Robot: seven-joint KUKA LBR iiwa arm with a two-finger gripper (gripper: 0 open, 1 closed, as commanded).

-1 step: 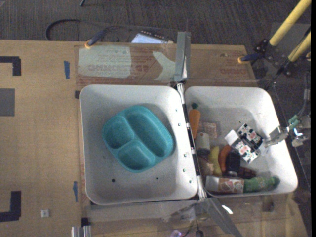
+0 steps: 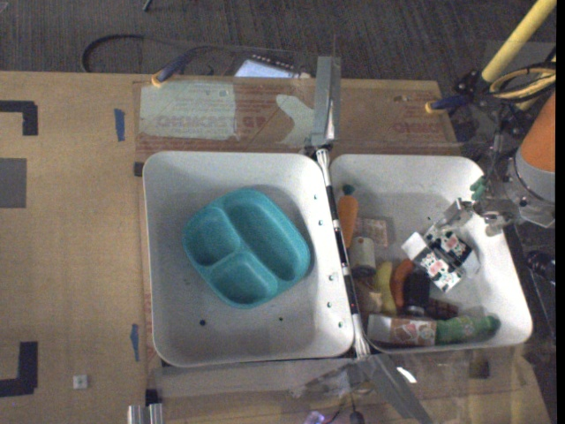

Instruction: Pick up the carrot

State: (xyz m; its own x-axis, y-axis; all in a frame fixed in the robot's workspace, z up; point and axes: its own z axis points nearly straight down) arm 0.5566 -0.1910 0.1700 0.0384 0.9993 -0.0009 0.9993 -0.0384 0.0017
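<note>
The carrot is left against the right bin's left wall, the gripper well apart, finger state not discernible.

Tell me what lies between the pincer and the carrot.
In the camera view, mostly bare white floor of the right bin separates the pincer from the carrot; a small printed packet lies just beside the carrot.
</note>
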